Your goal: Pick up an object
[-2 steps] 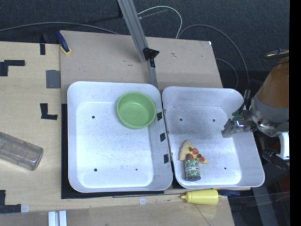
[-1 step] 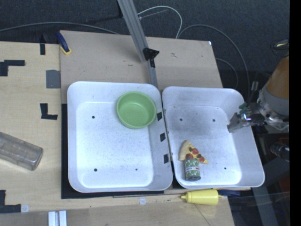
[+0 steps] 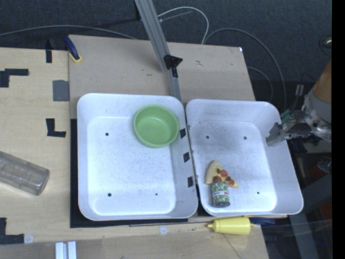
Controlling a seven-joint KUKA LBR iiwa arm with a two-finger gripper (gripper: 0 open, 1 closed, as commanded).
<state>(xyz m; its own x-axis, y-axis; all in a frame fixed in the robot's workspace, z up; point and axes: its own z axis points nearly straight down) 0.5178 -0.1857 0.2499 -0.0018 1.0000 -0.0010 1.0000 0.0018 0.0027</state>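
The gripper (image 3: 276, 134) hung at the right rim of the right bin (image 3: 253, 109), well up and to the right of the things lying inside that bin. Its tip was a small grey blur against the white wall, and whether it was spread or pressed together could not be told from this view. Nothing showed at the tip. Behind it the arm's wrist (image 3: 318, 115) entered past the right bin's outer edge, grey with an orange patch above.

In the right bin, toward its front and left of centre, lay a toy pizza slice (image 3: 218, 173), tan crust with red topping, and touching its lower end a small dark can or jar (image 3: 220, 193), possibly with a printed label, though the detail was too fine to read. Both sat well apart from the gripper.

Left of the right bin, sharing a wall with it, stood the left bin (image 3: 97, 193); a green bowl (image 3: 156, 125) rested upright in its back right corner, near the shared wall. Just outside the right bin's front rim lay a yellow squeeze bottle (image 3: 233, 226) on its side on the bench. Far left of the right bin, a clear plastic container (image 3: 20, 173) lay on the bench.
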